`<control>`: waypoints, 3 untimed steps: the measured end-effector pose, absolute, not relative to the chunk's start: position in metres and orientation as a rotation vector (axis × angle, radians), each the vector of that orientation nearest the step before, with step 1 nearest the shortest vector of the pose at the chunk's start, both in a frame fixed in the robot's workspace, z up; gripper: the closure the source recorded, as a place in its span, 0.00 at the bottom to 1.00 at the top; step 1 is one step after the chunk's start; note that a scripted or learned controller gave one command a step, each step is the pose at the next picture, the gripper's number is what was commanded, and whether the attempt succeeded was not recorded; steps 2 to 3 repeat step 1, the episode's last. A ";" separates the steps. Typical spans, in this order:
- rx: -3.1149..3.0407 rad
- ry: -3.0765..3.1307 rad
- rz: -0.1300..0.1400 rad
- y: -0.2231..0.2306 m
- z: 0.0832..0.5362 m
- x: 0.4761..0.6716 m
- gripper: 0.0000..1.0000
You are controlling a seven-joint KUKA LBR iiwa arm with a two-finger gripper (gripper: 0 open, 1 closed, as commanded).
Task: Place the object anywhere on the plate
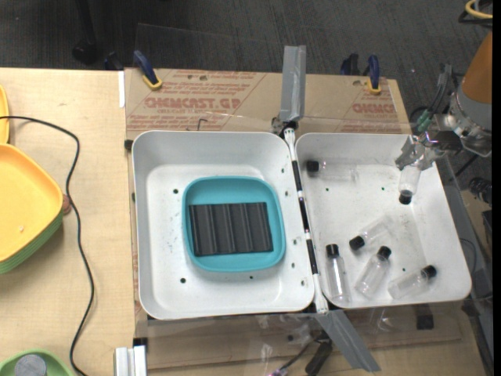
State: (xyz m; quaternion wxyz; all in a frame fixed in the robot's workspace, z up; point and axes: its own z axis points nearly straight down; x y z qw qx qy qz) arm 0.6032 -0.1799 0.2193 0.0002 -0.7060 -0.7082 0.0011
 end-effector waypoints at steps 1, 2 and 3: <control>-2.218 -2.225 0.003 -0.180 0.219 0.603 0.00; -2.218 -2.225 0.003 -0.180 0.219 0.603 0.00; -2.218 -2.225 0.003 -0.180 0.219 0.603 0.00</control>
